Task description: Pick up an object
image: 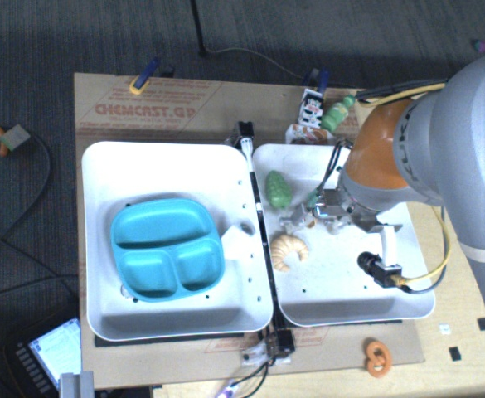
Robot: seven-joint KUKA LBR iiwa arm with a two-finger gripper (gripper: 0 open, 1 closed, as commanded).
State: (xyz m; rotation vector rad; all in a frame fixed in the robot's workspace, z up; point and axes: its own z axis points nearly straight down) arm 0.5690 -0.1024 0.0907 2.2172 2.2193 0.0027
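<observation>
Two white bins side by side on the surface (143, 106). In the left bin (101, 172), a blue divided tray (167, 247), lying flat. In the right bin (408, 297), a green object (278, 191) near the dividing wall and a pale croissant-like object (288, 250) below it, well apart from each other. Arm (441, 139) reaching in from the right, bent down over the right bin, probably to search there for something to take. Claw (312, 210) low between both objects, close to the green one. Cannot tell whether open or closed; nothing visibly gripped. Likely still the approach step.
</observation>
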